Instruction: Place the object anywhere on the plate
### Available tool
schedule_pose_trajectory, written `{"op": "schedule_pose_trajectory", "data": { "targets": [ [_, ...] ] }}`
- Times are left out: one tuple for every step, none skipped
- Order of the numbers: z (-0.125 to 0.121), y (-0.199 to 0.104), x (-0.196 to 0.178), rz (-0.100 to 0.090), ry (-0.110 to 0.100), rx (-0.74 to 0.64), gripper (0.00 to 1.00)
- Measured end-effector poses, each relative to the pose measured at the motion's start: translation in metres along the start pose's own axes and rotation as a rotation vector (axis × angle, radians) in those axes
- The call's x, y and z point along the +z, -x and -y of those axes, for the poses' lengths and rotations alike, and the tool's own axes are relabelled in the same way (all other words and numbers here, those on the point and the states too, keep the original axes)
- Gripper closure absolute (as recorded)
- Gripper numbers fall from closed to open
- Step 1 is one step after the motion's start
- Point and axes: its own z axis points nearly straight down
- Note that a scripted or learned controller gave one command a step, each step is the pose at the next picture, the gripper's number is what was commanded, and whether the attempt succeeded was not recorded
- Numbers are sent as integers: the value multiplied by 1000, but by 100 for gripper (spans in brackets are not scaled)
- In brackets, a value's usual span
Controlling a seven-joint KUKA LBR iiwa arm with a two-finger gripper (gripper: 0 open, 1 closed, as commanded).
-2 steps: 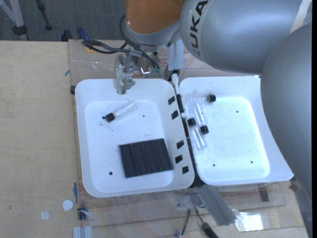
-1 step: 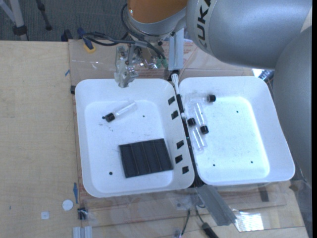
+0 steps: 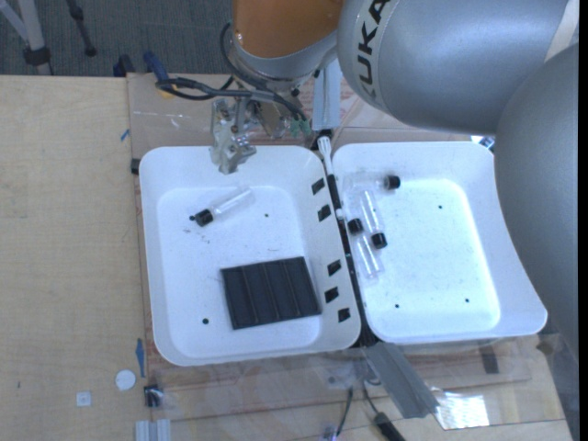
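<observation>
KUKA arm [image 3: 459, 53] is taking up the whole 1-to-3 o'clock sector of the view, grey shell with the orange band [image 3: 276, 12] showing at 12 o'clock above the wrist. Two white bins are sitting side by side on the wooden bench [image 3: 64, 246]: left bin [image 3: 165, 329] around centre-left, right bin [image 3: 487, 246] at 3 to 4 o'clock, their inner rims touching along a seam with small black tabs. A black ribbed plate [image 3: 270, 292] is lying flat in the left bin toward 6 o'clock of that bin, slightly rotated, well apart from everything else in it. The gripper [image 3: 230, 150] is hanging over the left bin's far rim at about 11 o'clock of frame centre, metal fingers pointing down; can't tell whether they're open or closed, and nothing is visibly sitting between them. The task object, a clear tube with a black cap [image 3: 220, 206], is lying on the left bin floor at 10 o'clock of that bin, tilted, cap end toward 8 o'clock, just below the gripper but apart from it, and off the plate. Three more clear capped tubes [image 3: 369, 228] are clustering in the right bin against its left wall at about 9 o'clock of that bin, one cap [image 3: 392, 183] sitting up toward 11.
</observation>
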Motion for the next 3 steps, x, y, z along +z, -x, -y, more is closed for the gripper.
{"op": "schedule_pose_trajectory", "data": {
  "targets": [
    [0, 1, -12, 7, -1, -59, 100],
    [0, 0, 19, 0, 0, -144, 100],
    [0, 0, 18, 1, 0, -144, 0]
  ]
}}
